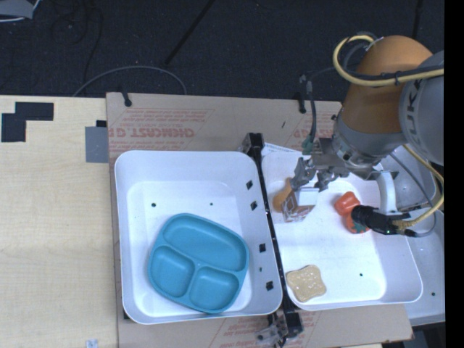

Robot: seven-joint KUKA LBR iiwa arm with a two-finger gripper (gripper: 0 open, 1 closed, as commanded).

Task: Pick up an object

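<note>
While our gripper (308,187) hangs low in the right bin (406,285), we cannot tell how its fingers stand. Just beneath it sits a small brownish object (293,205) on the bin floor, so the lift looks undone.

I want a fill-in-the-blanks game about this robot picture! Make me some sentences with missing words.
1. The divided plate in the left bin is the color ____.
2. The plate has ____ compartments.
3. The tan toast-shaped piece lies in the ____ bin.
4. The end effector hangs over the ____ bin.

Missing words: blue; three; right; right
</note>
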